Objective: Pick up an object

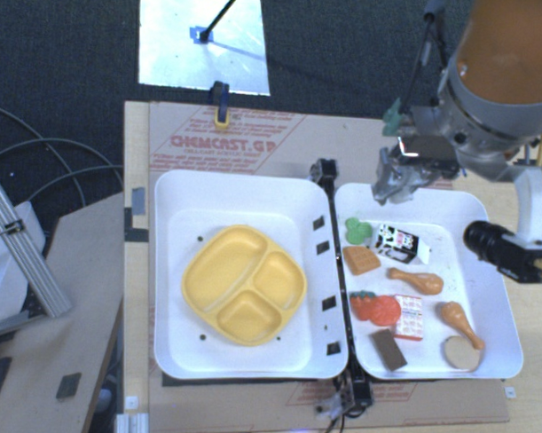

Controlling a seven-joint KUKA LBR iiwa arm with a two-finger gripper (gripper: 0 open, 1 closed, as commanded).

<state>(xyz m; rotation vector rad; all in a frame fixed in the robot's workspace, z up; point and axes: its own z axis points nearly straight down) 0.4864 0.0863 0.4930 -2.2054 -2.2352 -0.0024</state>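
Two bins (245, 188), gripper (394, 191) above the right (toy food).

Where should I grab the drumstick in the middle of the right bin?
Probably the thin shaft of the drumstick, from straight above, tool closing across its narrow width. It lies flat, pointing left-right, with bare bin floor beside it.

The grey arm (502, 82) reached in from the far right, its gripper (395, 182) pointing down, nothing visible between its fingers.
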